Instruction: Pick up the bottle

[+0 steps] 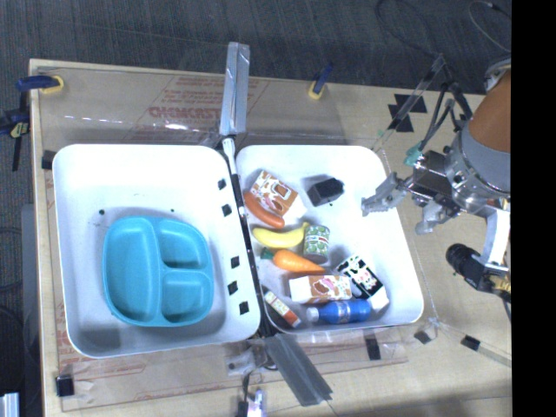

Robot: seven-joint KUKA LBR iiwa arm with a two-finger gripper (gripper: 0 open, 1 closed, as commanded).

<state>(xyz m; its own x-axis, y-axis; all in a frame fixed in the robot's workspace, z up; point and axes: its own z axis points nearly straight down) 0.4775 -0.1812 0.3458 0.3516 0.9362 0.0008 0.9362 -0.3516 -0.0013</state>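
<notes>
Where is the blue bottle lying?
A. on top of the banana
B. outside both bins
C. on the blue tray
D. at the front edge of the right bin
D: the bottle lies on its side along the near wall of the right bin, beside the small cartons.

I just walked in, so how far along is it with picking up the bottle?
Nothing looks done: the bottle lies on its side at the near edge of the right bin, beside a carton. The gripper hangs over the bin's right rim, holding nothing. Reaching, grasping and lifting remain.
</notes>
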